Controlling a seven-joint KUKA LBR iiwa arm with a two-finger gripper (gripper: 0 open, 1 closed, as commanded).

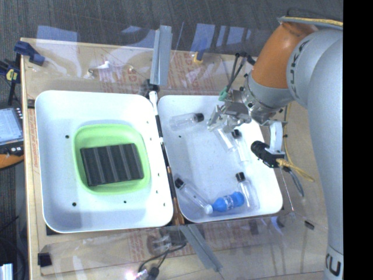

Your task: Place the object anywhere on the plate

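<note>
A light green plate (108,135) lies in the left bin (52,156), and a black ridged block (111,163) rests on its middle. My gripper (231,119) hangs over the upper right part of the right bin (201,156). Just below it lies a clear tube (228,141) with a black cap. Whether the gripper touches that tube I cannot tell. Another clear black-capped tube (184,121) lies to the gripper's left.
Along the right bin's front lie a blue-capped clear bottle (228,203) and two more clear tubes (193,197) (245,186). The grey arm with its orange band (280,45) fills the upper right. A metal bar (159,57) stands behind the bins.
</note>
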